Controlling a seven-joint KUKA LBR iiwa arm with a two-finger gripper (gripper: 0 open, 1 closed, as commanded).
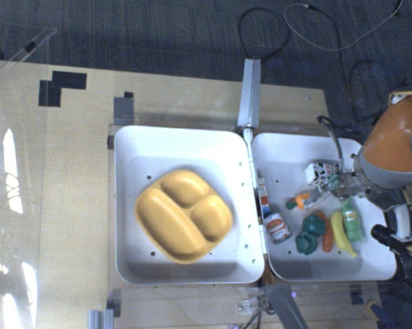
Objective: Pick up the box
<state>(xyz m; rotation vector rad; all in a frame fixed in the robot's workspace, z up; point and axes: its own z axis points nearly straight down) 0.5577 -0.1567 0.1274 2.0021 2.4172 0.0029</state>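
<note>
box (320,172) near the right bin's (378,267) far edge | gripper (335,185) just beside it, jaw state cannot be told | yellow divided tray (184,214) mid left bin (127,191) | banana (342,234) toward right bin's near-right corner

yellow tray (183,213), white bins (132,158), green bottle (352,222), orange carrot (301,198)

Two white bins (124,191). One yellow three-part tray (183,212). One can (278,228), one banana (343,234), one green bottle (352,222), one box (321,172).
</note>
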